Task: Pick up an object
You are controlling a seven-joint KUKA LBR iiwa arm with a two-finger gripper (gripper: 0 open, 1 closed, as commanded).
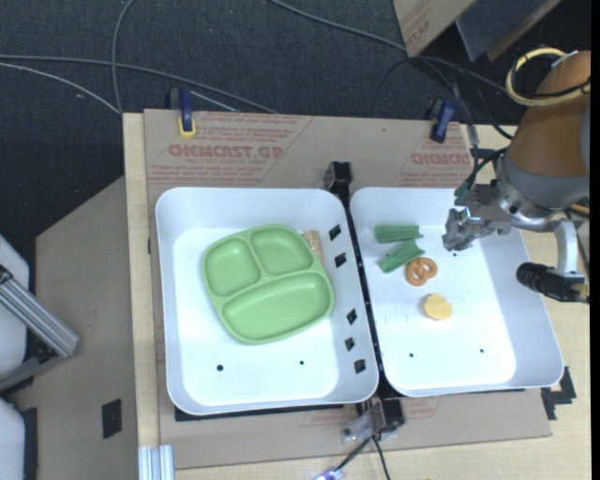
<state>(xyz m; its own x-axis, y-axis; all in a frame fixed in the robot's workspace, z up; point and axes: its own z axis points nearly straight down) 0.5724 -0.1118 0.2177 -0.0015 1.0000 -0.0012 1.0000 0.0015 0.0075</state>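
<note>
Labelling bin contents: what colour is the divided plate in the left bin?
Light green: the divided plate shows clearly in the camera view, lying in the left bin.

Robotics lab. Plywood-topped counter (281, 141) fixed with blue clamps (187, 110), two white bins (178, 281) side by side, loose cables (122, 56) over dark carpet (75, 131), aluminium framing (33, 314) at left, cardboard box (427, 21) far right.
</note>
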